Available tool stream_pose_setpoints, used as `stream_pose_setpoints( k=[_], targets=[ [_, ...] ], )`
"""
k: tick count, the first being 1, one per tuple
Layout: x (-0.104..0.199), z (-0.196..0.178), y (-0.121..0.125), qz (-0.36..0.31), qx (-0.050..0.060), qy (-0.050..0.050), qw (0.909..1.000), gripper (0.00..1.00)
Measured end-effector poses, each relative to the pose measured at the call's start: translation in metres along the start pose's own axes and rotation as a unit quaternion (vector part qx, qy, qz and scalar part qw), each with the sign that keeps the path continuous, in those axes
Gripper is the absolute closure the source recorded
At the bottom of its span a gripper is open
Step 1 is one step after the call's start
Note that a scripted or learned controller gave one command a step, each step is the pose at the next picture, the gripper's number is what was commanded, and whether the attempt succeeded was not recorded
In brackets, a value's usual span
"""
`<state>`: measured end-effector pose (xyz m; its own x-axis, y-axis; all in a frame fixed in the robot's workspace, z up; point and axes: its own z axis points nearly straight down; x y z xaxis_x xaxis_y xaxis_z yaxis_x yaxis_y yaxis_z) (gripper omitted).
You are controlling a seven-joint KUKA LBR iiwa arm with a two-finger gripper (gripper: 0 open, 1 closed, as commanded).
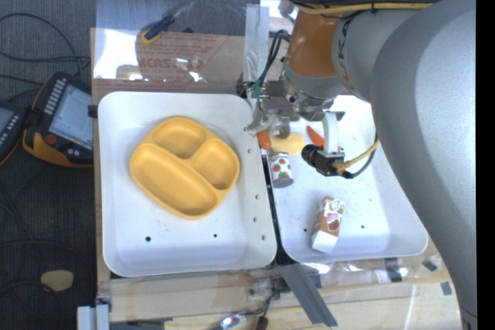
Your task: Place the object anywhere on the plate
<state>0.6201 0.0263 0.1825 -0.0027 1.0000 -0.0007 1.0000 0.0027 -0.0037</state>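
Observation:
A yellow divided plate lies in the left white bin. My gripper hangs over the near-left corner of the right bin, close to the wall between the two bins. Just under it sits a small orange piece, partly hidden by the gripper; whether it is held I cannot tell. Beside it lies a pale yellow flat piece. The grey arm with its orange band covers the back of the right bin.
The right bin also bears a small printed can, a white and red carton lying near the front, and another orange piece. A black connector with a yellow cable hangs off the wrist. Cardboard sits behind the left bin.

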Motion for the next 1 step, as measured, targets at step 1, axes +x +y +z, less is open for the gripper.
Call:
stream_pose_setpoints(
  k=[1],
  targets=[
    [0.117,0.0332,-0.0193,-0.001,0.001,0.0,1.0,1.0]
  ],
)
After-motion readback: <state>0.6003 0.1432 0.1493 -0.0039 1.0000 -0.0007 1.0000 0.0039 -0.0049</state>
